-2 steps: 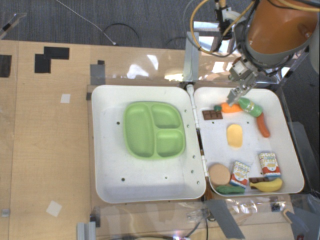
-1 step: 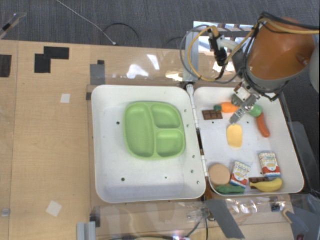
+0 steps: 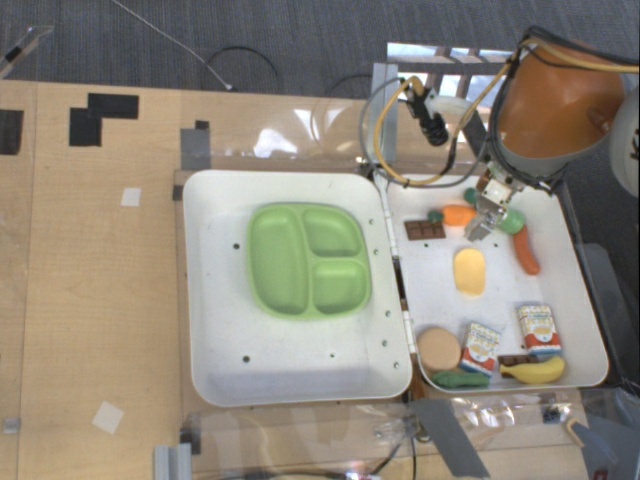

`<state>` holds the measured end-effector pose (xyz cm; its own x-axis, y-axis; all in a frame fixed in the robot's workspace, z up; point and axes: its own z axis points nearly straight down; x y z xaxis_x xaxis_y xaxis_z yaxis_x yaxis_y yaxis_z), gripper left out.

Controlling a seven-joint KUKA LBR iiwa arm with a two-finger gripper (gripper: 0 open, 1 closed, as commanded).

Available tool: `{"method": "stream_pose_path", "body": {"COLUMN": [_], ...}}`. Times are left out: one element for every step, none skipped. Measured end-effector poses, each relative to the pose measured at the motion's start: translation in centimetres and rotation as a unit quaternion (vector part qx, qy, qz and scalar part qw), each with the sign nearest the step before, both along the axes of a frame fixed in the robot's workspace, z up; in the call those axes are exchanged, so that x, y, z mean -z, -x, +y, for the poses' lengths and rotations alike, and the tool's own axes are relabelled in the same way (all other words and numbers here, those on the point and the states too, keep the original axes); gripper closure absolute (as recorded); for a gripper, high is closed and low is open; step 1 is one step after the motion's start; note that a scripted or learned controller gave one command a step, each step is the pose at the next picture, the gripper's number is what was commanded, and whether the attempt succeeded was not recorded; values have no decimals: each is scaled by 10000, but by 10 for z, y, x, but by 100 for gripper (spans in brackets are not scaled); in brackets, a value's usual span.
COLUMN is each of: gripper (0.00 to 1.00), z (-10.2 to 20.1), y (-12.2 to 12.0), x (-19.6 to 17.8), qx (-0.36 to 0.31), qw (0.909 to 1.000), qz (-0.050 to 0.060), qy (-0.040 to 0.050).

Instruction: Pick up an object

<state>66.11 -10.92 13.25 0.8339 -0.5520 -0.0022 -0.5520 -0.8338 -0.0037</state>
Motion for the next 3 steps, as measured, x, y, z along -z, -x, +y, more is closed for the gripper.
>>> {"method": "stream_pose_path", "body": {"gripper": [100,100,100], "z": [-43,-97,-56], "y": [-9,-5,-7], "x": [-21,-33,48], "qx": [-1642,-1882,-1911], "qw": [9864,9821,9816], "qz": [-20,-22,53], "qy": [22,33,8]}}
